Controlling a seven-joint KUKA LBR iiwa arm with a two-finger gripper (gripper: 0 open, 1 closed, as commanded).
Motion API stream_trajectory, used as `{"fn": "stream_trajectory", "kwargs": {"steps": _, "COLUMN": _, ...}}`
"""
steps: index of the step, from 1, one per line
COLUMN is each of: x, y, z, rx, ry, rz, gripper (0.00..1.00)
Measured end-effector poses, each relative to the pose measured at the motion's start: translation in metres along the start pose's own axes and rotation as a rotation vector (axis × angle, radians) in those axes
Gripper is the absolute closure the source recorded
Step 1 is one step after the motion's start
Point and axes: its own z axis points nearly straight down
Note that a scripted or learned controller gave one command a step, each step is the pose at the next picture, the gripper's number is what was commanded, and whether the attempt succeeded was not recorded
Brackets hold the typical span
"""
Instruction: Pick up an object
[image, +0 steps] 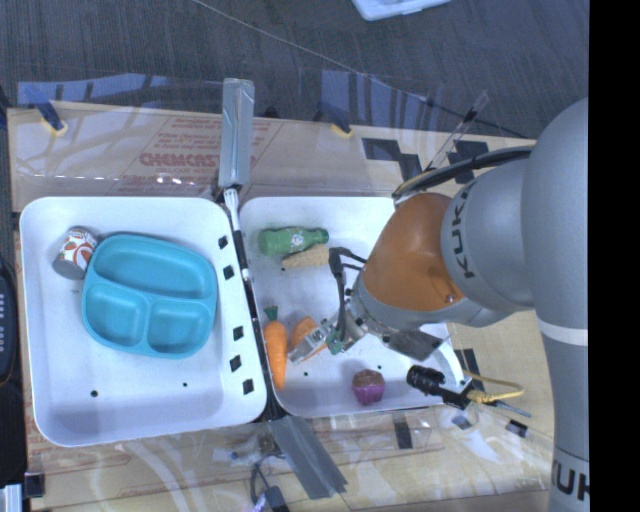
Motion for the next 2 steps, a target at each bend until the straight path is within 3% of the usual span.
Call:
{"fn": "stream_trajectory", "kwargs": {"steps": 1, "x": -0.066, "y": 0.061, "z": 0.010, "rx": 0.002, "ry": 0.002, "rz": 0.116, "gripper": 1.00}}
{"fn": "stream_trajectory", "kwargs": {"steps": 2, "x": -0.035, "y": 0.137, "z": -0.091, "rx": 0.001, "ry": 0.001, "rz": 0.645, "gripper": 1.00}}
